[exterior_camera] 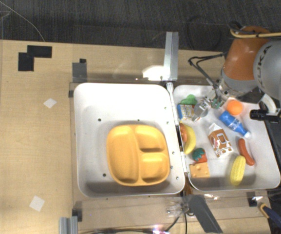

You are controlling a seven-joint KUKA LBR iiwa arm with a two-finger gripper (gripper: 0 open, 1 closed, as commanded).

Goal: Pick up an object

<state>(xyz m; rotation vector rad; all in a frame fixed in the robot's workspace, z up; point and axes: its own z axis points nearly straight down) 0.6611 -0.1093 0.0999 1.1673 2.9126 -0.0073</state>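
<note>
The arm (257,57) comes in from the upper right of the frame, grey with an orange band, and its gripper (209,104) hangs low over the upper part of the right bin (271,172). Whether the gripper is released or clenched cannot be told from this angle, and nothing can be seen held in it.

Just left of the gripper lie a green toy (189,100) and a blue can (184,111), near the bin's upper left corner. Just right of it sits an orange ball (234,107), with a blue bottle (233,123) slanting down below the ball. In the middle of the bin lies a white packet (220,141). Along the bin's left side is a banana (189,138), and below it a small red and green toy (198,154) and an orange cracker-like block (199,170). Toward the lower right lie a corn cob (237,169) and a red sausage (246,152), close together.

The left bin (91,106) holds a yellow divided tray (138,154), lying flat in its lower middle part. Both bins rest on the wooden table (28,145).
</note>
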